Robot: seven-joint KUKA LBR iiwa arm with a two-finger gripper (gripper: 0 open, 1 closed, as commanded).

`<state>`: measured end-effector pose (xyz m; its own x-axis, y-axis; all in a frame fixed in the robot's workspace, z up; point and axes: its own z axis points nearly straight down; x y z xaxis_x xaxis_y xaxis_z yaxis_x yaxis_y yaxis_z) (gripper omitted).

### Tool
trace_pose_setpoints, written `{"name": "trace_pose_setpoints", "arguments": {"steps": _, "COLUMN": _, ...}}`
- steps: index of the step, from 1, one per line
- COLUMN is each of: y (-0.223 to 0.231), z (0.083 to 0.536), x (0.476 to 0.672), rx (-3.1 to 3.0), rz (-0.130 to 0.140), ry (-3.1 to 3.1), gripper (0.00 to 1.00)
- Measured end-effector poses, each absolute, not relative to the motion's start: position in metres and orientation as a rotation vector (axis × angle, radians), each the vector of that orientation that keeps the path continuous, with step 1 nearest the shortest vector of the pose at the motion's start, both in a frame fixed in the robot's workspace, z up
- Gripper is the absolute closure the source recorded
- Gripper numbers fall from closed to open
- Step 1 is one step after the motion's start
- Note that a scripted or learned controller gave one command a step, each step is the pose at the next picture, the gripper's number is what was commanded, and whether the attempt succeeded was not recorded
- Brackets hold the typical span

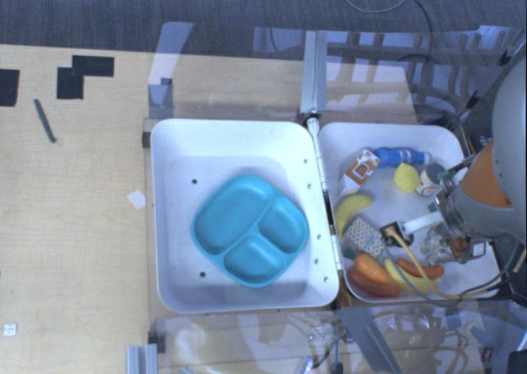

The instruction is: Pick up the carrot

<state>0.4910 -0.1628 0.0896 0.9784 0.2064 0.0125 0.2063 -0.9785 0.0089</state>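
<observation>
Where the arm (498,158) reaches in from the right, its hand (449,236) hangs low over the right bin (449,135), above the clutter near the bin's right wall. Hand is a dark, blurred tangle of metal and cable; cannot tell how far it is open or whether it has hold of anything.

Carrot (368,266) lies at the front left of the right bin, orange, stubby, tilted, close to the front wall. It touches a dark red piece (372,287) beneath it and sits just beside a banana (412,278) that curves along the front. A red pepper-like thing (420,268) lies by the banana, nearer the hand. Carrot is clear of the hand, to its left.

Further back in the same bin: a yellow-green fruit (352,208), a speckled grey sponge (363,237), a lemon (406,177), a blue bottle (401,156) on its side, a small orange-and-white carton (361,168).

Left bin (173,282) holds a blue divided plate (250,229), three compartments, lying flat near the middle.

Bench (74,240) is pale wood, with black tape marks (80,76) at upper left.
</observation>
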Motion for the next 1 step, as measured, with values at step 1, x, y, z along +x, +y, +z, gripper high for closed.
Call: {"name": "trace_pose_setpoints", "arguments": {"steps": 1, "y": -0.1795, "z": 0.091, "x": 0.4875, "rx": 3.126, "rz": 0.002, "ry": 0.325, "gripper": 1.0}}
